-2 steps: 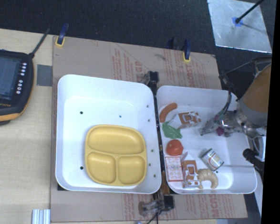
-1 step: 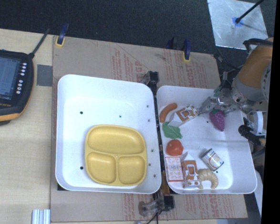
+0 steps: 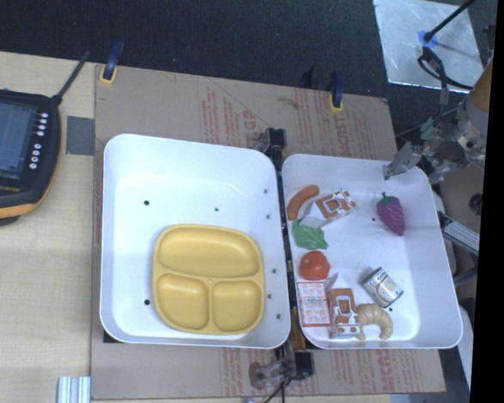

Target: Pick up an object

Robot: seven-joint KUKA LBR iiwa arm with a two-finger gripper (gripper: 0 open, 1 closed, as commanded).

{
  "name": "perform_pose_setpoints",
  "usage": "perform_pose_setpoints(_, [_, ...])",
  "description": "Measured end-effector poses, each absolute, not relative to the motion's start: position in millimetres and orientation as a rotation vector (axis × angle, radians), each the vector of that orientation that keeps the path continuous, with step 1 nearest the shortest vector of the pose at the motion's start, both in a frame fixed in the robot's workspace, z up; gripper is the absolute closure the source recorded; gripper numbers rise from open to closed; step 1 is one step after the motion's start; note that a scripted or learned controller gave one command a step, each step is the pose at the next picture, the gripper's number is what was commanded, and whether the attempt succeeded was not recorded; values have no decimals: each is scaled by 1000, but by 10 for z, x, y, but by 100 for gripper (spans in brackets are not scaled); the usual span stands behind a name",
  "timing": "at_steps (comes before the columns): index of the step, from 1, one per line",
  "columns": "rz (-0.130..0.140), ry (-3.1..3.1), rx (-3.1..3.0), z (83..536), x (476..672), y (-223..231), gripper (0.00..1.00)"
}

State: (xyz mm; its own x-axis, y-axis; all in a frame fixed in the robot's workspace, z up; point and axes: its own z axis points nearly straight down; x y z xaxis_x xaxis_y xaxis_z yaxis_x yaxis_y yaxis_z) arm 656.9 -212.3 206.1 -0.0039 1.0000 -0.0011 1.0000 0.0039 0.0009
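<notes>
Croissant and small packets are sitting along the near edge of the right bin, w/ a little can just beside them. Further in, tomato, green leaf, sausage are lining up near the bin's left wall; purple grapes are lying toward the far right corner. Yellow divided tray is occupying the left bin. Gripper is hovering at the right bin's far rim, nothing between its tips, so the pick isn't begun yet, I'd judge: descent, grasp, lift all remaining. Can't tell whether it's apart or together; the arm is getting cut off at the right, and the packets' labels are too small to read.
</notes>
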Motion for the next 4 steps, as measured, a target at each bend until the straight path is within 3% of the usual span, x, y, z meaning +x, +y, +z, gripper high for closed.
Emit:
perform_pose_setpoints(1, [-6,2230,2218,912,6083,-2117,0])
perform_pose_setpoints(2, [0,2225,2216,2148,6570,-2121,0])
perform_pose_setpoints(3, [-6,2229,2219,910,5649,-2120,0])
perform_pose_setpoints(4, [-1,2227,2218,923,6322,-2005,0])
